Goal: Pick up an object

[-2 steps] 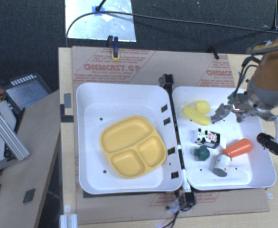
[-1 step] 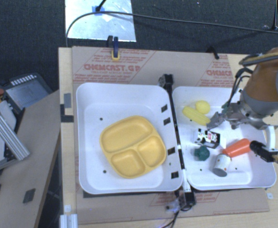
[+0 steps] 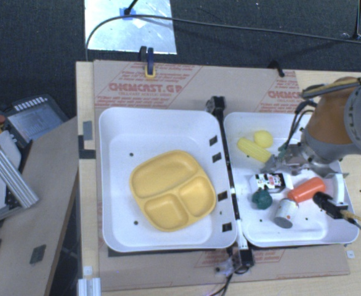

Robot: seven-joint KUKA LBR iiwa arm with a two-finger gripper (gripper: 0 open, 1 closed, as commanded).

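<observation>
Yellow plastic tray (image 3: 171, 190), 3 compartments, glossy, sits in left white bin (image 3: 116, 165).
Right bin (image 3: 310, 230) holds yellow corn-like piece (image 3: 253, 148), small yellow ball (image 3: 263, 138), dark green round thing (image 3: 262, 198), printed black/white box (image 3: 269, 181), orange-and-grey cylinder (image 3: 296, 200). Gripper (image 3: 278, 163) low over the box, beside the corn; can't tell finger state. Bins on cardboard-topped bench (image 3: 186, 85), dark carpet (image 3: 32, 36) around.
</observation>
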